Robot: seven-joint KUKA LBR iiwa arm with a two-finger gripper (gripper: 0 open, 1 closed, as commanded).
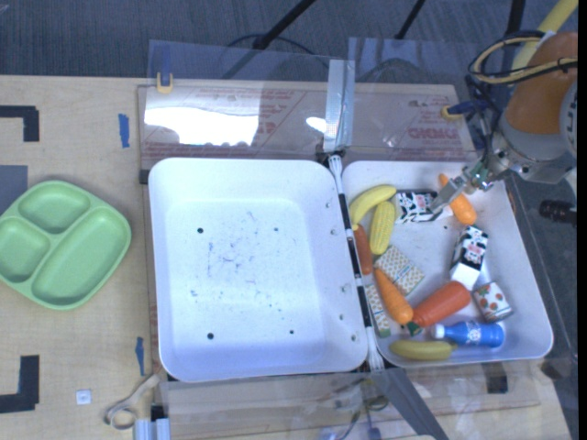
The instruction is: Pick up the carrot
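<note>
Claw (461,191) is gripping a small carrot (463,209) at upper right; I'm fearing its shallow pinch slipping.

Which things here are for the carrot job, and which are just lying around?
For the job:
gripper
small carrot right beside it
second carrot, which might do too
right bin

Just lying around:
banana
corn
blue bottle
green plate
left bin
</note>
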